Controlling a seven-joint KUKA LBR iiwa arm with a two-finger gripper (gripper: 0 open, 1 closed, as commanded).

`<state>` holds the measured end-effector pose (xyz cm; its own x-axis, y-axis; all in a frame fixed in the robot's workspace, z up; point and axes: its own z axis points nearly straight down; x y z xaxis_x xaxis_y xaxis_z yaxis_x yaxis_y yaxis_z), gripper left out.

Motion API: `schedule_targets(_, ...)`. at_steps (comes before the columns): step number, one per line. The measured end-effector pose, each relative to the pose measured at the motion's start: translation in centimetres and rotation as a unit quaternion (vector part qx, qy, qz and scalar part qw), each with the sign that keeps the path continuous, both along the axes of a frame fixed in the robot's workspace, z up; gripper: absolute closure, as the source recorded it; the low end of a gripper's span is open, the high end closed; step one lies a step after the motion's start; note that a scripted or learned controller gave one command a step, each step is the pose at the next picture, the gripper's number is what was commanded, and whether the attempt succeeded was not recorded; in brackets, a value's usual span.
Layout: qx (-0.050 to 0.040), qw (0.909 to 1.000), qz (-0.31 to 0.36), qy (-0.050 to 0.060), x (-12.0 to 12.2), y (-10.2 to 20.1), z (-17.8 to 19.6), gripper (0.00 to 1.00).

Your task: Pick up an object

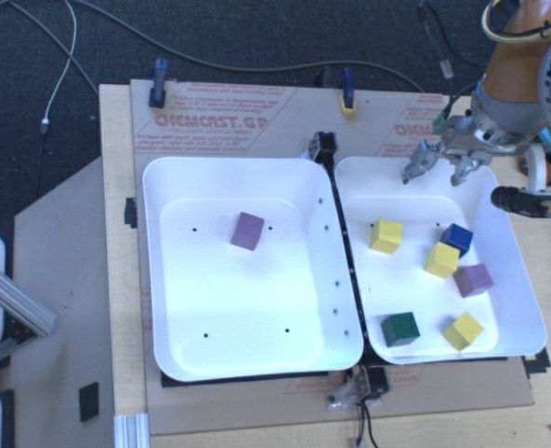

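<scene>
The gripper [441, 164], fingers spread and holding nothing, hangs at the upper right over the far rim of the right bin [528, 292], well above the blue cube [457, 238] and yellow cube [442, 259], which touch, so a descent there may snag both

A purple cube [247, 231] lies alone in the left bin [163, 278], toward its upper middle, slightly turned. In the right bin [528, 315] lie six cubes: a yellow cube [386, 236] near the upper left, a blue cube [457, 239] touching or just beside a second yellow cube [442, 259], a purple block [473, 279] just below these, a green cube [400, 329] and a third yellow cube [463, 330] along the near edge.
</scene>
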<state>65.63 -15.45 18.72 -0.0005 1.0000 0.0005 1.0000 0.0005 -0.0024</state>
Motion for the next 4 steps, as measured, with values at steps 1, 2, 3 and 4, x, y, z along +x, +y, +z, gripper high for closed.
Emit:
schedule_targets(1,0.0,1.0,0.0,0.0,0.2,-0.8,-4.7,0.0)
schedule_targets(2,0.0,1.0,0.0,0.0,0.2,-0.8,-9.9,0.0)
schedule_targets(3,-0.0006,1.0,0.0,-0.002,0.3,-0.8,-8.6,1.0)
schedule_targets(4,-0.0008,1.0,0.0,-0.004,0.0,-0.8,-2.3,1.0)
